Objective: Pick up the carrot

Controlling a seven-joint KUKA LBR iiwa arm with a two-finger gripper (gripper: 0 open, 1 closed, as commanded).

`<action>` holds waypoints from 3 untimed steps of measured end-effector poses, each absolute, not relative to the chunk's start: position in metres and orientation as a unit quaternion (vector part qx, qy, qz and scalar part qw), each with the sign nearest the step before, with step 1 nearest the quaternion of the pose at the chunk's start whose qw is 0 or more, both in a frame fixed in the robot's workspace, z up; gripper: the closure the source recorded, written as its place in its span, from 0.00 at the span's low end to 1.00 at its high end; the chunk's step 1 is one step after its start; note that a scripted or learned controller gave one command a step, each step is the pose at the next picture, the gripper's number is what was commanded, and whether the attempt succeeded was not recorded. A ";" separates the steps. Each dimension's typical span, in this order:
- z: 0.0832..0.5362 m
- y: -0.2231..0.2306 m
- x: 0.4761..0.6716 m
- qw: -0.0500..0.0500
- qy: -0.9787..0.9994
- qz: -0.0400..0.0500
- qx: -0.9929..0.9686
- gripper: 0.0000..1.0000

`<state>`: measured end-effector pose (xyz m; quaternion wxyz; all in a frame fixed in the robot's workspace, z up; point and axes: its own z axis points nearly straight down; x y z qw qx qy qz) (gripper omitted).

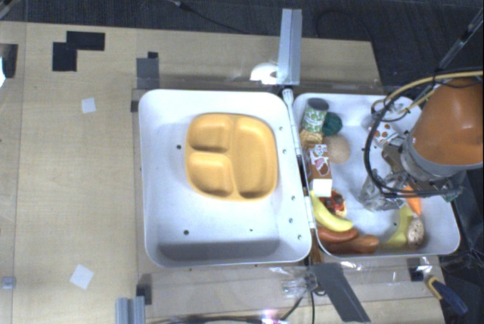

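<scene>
Carrot (414, 205) first: I read it as the small orange sliver in the right bin (454, 239), poking out from under the arm's wrist just above the potato-like piece (415, 231) near the bin's front right corner. The arm (452, 126) hangs low over that spot, and its gripper (387, 192) sits just left of the orange sliver amid cables and metal parts; from my seat I cannot tell whether the jaws are spread or closed, and I see nothing clearly held between them. So I judge the task as not yet done: the reach into the correct bin is made and the tool is near the target, but the carrot looks to be lying on the bin floor, with the grasp and lift left to do. The clutter matters here: a yellow banana (330, 213) and a red sausage (349, 242) lie along the front, well to the left, and a second yellowish piece (401, 224) lies just beside the carrot. The left bin (162, 163) holds a yellow divided tray (231, 156), far from the action.
</scene>
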<state>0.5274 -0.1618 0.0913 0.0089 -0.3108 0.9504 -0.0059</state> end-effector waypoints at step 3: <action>0.089 -0.205 0.518 0.007 0.963 -0.003 -0.270 0.00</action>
